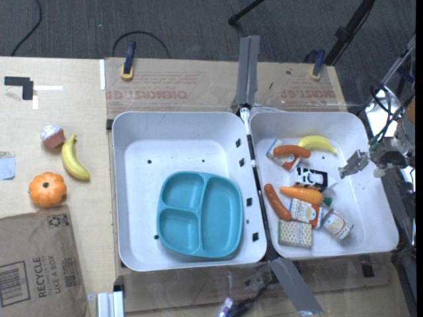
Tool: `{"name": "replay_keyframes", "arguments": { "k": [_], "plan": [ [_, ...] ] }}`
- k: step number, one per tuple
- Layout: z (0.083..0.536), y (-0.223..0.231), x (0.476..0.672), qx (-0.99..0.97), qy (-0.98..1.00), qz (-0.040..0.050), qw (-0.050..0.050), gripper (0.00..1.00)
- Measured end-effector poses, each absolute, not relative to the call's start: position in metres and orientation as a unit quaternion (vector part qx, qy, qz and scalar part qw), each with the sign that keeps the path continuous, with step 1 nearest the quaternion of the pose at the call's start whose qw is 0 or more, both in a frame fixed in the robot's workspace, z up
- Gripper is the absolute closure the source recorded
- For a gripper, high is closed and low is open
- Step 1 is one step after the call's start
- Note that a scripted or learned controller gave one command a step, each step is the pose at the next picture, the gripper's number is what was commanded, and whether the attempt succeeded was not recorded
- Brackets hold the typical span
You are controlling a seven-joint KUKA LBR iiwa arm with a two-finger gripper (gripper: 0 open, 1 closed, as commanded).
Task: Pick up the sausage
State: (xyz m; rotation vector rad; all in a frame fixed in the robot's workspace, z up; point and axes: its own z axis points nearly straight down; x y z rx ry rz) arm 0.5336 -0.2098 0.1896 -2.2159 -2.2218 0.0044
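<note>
Hovering at the right edge of the right bin point(373, 197), the gripper point(360, 162) is reaching in from the side, and its tip is sitting above the bin's bare floor with nothing between the fingers that can be made out (whether they are spread or closed I cannot tell at this size). Relative to that right bin, everything else is lying as follows. One sausage point(291, 151) is resting in the bin's upper middle, just beside a yellow banana point(318, 143) that is curving along toward the far wall. A second sausage point(277, 202) is lying at a slant near the bin's left wall, lower down. Between them a black-and-white packet point(311, 176) is sitting near the bin's centre, and an orange carrot point(301, 193) is lying just below it, touching a small carton point(304, 212). A cracker-like square point(295, 234) is lying near the bin's near wall, and a small pouch point(338, 225) is resting to its right. The gripper is well apart from both sausages.

To the left of the right bin, the left bin point(132, 177) is holding a blue divided plate point(200, 214). Farther left still, on the surface point(53, 98), a second banana point(73, 159), a small pumpkin point(47, 189) and a cupcake point(52, 136) are lying near one another
</note>
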Motion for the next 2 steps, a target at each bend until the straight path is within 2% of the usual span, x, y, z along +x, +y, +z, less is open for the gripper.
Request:
{"name": "replay_keyframes", "arguments": {
  "k": [1, 2],
  "plan": [
    [0.196, -0.210, 0.534, -0.705, -0.709, 0.0023, 0.003, 1.00],
    [0.179, -0.221, 0.575, -0.711, -0.703, 0.0014, 0.001, 1.00]
  ]
}}
